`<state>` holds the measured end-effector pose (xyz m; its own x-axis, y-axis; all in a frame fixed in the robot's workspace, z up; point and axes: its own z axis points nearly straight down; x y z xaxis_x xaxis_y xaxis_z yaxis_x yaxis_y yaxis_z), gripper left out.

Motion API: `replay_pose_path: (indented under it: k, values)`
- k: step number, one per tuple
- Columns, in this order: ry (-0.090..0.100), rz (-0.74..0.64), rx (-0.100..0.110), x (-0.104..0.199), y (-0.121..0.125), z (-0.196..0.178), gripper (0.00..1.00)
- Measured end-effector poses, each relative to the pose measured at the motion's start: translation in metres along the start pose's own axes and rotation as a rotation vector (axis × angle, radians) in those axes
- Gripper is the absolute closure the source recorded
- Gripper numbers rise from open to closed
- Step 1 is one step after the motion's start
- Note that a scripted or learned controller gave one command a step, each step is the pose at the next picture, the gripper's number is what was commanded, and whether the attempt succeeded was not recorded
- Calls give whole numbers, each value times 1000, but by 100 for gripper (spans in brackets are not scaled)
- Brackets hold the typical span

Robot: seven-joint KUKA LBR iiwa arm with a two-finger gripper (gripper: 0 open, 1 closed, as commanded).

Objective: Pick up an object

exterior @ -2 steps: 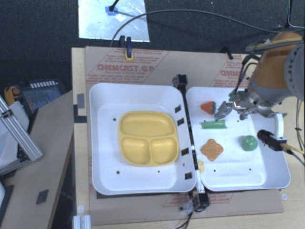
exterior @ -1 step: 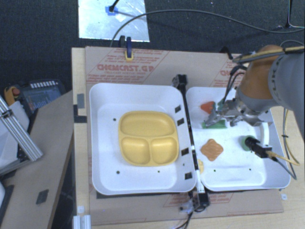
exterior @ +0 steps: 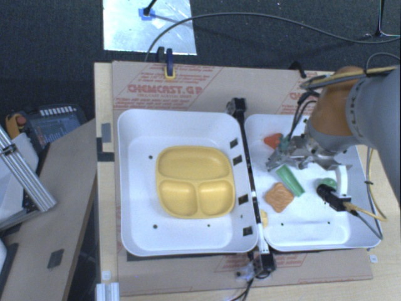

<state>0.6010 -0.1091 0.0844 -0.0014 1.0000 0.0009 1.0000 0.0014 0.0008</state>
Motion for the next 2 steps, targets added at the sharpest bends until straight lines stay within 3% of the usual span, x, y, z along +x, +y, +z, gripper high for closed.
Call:
replay_pose_path:
  k: [1, 2]
  values:
    - [-2, -1, -3, -1, 1, -12, 100]
    - [-2, 2, -6, -8, -5, -66, 100]
